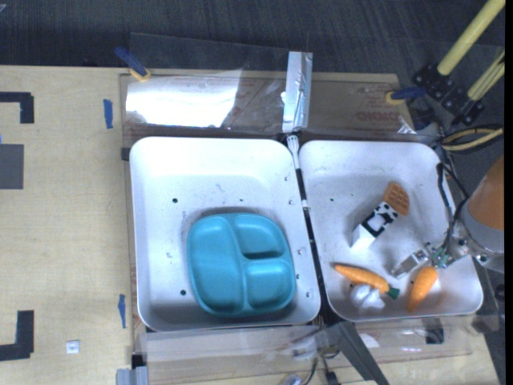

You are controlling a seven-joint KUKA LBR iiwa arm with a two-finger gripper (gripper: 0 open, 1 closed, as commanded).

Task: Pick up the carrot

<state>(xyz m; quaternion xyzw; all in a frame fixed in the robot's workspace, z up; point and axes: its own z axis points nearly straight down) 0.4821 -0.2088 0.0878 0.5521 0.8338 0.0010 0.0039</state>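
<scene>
Camera view: no readable writing; a black-and-white box [375, 223] sits in right bin [337, 167], lettering too small to read. Two carrots there: one [361, 276] lying flat, left of gripper [423, 258]; another [422, 286] just below the gripper. Can't tell the gripper's state. Teal tray [239, 261] in left bin [160, 175].

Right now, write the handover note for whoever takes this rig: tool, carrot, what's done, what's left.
Tool: low in the right bin, near its right wall; whether it is open or shut can't be read.
Carrots: two in that bin. One lies flat near the front wall; the other sits just under the tool.
Also there: a black-and-white block and a brown piece. A blue tray sits in the left bin.
Done: approach. Left: grip and lift.
</scene>
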